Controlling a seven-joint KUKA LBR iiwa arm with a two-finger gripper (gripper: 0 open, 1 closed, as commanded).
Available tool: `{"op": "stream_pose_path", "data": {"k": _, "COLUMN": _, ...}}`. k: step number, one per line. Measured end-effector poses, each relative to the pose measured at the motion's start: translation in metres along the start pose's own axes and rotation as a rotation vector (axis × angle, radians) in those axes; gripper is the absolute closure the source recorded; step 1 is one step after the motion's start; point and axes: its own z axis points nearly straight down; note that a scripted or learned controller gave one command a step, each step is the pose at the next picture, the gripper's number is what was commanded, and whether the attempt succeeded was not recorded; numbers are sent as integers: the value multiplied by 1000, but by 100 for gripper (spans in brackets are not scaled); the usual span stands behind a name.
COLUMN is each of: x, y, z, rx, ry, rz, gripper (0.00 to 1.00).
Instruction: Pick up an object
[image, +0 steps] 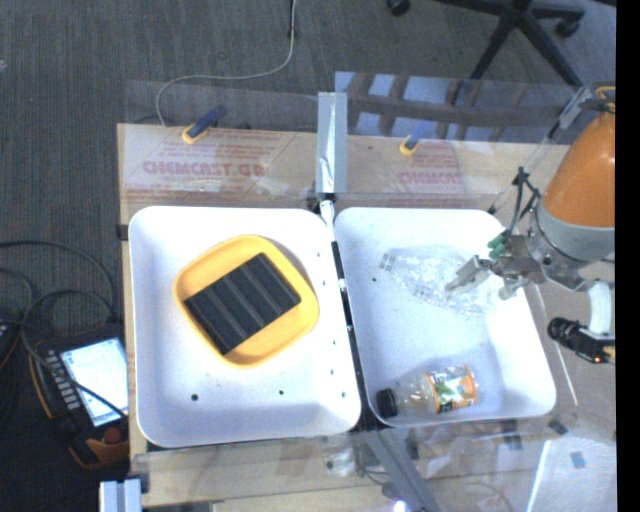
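Clear plastic bottle (432, 274) in right bin (520, 340): light, crushable, slippery; grab mid-body. Gripper (478, 272) beside it, can't tell if spread or pinched.

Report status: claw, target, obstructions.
Claw low over right bin, beside clear plastic wrapper. Bottle at near wall, untouched. Nothing blocking.

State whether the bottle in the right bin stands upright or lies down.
Lying down: the bottle rests on its side, its dark cap pointing left.
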Motion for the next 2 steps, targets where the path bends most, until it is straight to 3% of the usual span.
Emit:
{"op": "stream_pose_path", "data": {"k": 1, "x": 35, "y": -60, "z": 62, "rx": 2, "ry": 0, "rz": 177, "gripper": 0}}
{"op": "stream_pose_path", "data": {"k": 2, "x": 5, "y": -56, "z": 115, "rx": -8, "ry": 3, "rz": 20, "gripper": 0}}
